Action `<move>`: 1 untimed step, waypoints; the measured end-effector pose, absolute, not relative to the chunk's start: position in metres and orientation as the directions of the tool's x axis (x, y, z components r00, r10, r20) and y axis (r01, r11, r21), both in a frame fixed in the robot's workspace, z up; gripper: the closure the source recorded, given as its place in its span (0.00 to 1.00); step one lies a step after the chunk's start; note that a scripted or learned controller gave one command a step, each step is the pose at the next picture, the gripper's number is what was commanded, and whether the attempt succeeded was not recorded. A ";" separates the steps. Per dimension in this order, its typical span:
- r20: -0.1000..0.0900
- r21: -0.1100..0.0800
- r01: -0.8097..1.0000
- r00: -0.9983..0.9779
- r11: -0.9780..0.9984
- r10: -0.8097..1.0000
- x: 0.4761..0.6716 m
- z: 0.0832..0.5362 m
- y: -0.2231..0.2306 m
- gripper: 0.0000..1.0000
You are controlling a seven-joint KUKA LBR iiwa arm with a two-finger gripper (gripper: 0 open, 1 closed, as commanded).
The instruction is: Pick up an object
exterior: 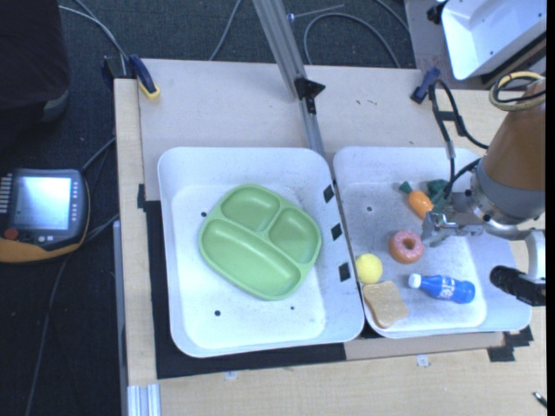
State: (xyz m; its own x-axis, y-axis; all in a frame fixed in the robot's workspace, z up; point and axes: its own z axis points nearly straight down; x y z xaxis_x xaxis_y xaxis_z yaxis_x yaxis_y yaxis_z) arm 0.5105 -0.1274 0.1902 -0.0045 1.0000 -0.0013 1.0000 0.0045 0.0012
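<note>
Right bin (486, 319): one donut (406, 247), lemon (369, 268), bottle (443, 288), bread (386, 304), carrot (420, 203); gripper (434, 229) state unclear.

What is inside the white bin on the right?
The right bin holds a carrot, a doughnut, a yellow ball, a bread slice and a blue bottle. The arm covers its far right side.

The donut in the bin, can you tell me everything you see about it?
The donut is a small pink ring with an orange-brown inside edge and a hole in the middle, looking like a plastic toy. It lies flat on the floor of the right bin, left of the pincer, with a yellow ball nearby. Whether the pincer touches it is unclear.
</note>
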 end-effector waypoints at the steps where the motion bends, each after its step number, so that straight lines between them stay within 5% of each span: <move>1: -0.002 0.002 1.000 -0.003 0.003 1.000 0.508 0.249 -0.133 1.00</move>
State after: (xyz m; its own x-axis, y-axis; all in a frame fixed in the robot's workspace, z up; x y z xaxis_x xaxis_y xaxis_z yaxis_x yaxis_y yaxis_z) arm 0.5076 -0.1328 0.2487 -0.0035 1.0000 -0.0018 1.0000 0.0035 0.0021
